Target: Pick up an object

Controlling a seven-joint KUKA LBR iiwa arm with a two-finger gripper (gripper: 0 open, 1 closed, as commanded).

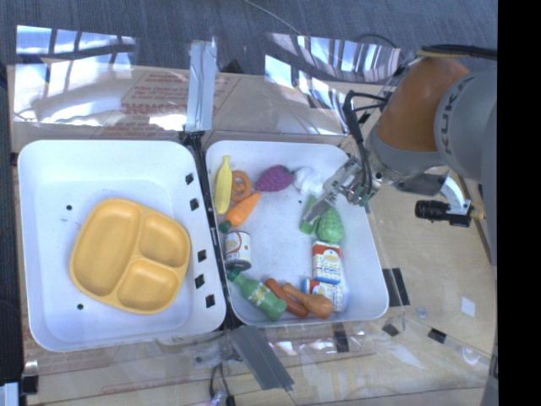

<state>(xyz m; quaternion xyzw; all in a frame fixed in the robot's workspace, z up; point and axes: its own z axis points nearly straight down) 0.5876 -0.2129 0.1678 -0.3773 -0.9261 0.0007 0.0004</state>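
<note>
Two white bins — cardboard-lined bench, dark carpet beyond

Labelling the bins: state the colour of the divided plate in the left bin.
Yellow: the three-compartment plastic plate, clearest in the camera view.

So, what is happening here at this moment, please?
A grey robot arm reaches into the right bin, which holds toy foods. Its gripper sits low just above a green toy vegetable, with the fingers apart; nothing is visibly held yet. A banana, carrot and purple toy lie nearby. The left bin holds a yellow divided plate.
</note>
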